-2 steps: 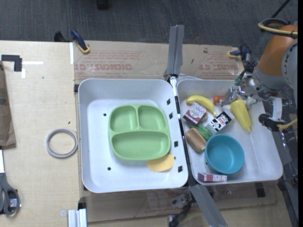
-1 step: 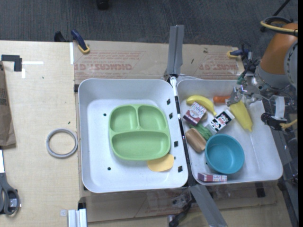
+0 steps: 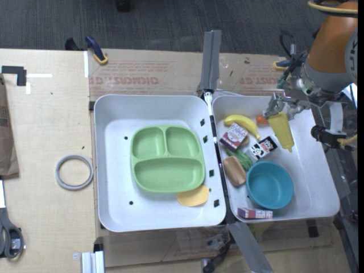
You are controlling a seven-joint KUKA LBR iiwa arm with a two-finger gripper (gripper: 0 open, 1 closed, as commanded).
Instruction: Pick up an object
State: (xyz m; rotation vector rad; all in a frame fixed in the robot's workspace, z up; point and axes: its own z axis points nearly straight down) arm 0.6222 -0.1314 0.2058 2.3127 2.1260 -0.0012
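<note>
End effector over right bin, at yellow bottle.

The end effector (image 3: 280, 108) is positioned above the back of the right bin (image 3: 318, 169), directly over the upper end of the yellow bottle (image 3: 282, 131), judged the grasp target since it lies apart from the banana (image 3: 241, 122), blue bowl (image 3: 270, 185) and cartons. Contact appears made at the bottle's top; how far the end effector is open cannot be told.

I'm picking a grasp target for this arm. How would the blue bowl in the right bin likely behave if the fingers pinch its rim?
The blue bowl looks like rigid, smooth plastic, so it would probably keep its shape but might slip. It sits upright, so a one-sided rim pinch may tilt it. Being hollow, it is likely light.
</note>
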